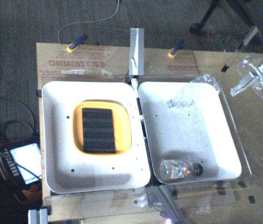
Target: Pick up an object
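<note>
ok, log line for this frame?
left bin: yellow tray with black insert | right bin: bottle lying at near edge | nothing grasped

- Two bins [56,101]: plain white.
- Tray [124,125] in left bin: yellow rim, black ribbed insert [98,130].
- Bottle [180,169]: clear, orange label band, dark cap.
- Bench [52,62]: tan, red lettering.
- Clamps [76,43]: blue and yellow.

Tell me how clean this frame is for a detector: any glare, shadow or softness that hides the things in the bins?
Camera view: lighting is even but soft, with mild blur overall. The clear bottle in the right bin is low-contrast against white, only its orange label standing out. The yellow tray with a dark ridged insert in the left bin reads sharply. The crumpled clear plastic nearly vanishes. Shadows are faint.
</note>
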You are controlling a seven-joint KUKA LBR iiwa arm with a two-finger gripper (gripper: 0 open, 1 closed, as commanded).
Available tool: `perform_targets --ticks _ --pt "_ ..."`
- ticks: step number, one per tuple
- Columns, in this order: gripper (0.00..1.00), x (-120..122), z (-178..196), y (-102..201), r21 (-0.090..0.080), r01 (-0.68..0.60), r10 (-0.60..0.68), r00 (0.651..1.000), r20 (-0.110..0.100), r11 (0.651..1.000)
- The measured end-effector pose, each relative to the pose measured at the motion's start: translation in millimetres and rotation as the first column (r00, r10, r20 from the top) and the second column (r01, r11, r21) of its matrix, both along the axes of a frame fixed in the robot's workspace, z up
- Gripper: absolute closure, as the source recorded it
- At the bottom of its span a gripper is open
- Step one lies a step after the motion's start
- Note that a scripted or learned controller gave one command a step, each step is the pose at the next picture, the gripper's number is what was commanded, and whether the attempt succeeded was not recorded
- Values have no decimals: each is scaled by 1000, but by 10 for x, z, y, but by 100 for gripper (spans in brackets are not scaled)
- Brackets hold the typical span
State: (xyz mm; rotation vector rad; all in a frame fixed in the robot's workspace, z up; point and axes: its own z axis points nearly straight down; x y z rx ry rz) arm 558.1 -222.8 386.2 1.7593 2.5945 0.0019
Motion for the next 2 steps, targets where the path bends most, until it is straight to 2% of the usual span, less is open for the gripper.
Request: perform_targets --ticks 1,2 --pt "100 -109 256 120 1 299 -299 954 -2 954" --pt "100 -657 416 245 1 623 -623 782 -4 782"
